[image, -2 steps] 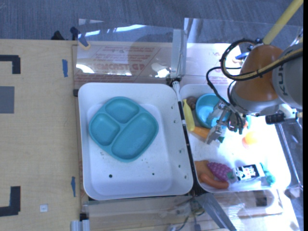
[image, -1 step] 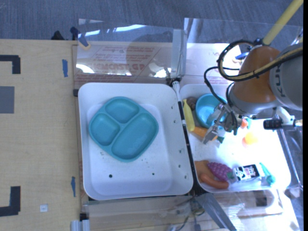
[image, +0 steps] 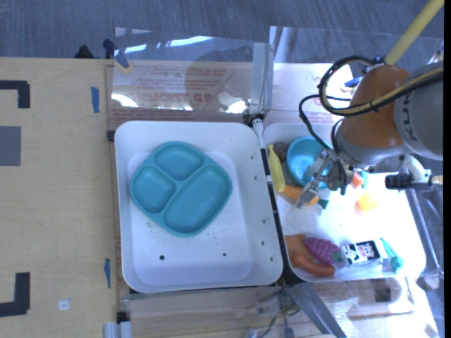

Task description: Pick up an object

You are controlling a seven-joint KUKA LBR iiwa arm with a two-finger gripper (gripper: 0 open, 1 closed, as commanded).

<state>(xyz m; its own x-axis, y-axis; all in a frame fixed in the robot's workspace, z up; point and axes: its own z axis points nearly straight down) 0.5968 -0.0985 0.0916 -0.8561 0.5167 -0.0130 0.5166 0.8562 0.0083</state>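
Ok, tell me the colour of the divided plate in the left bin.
Teal blue all over; the camera view shows the divided plate lying in the left bin.

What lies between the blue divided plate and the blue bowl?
In the camera view, between the plate and the bowl lie bare bin floor, the bins' adjoining walls and a yellow item.

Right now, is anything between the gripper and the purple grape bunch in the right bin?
Nothing visible does. The gripper hangs over the right bin's upper left, beside the blue bowl. The purple grape bunch lies nearer the camera, beside an orange carrot-like piece, with bare white floor between.
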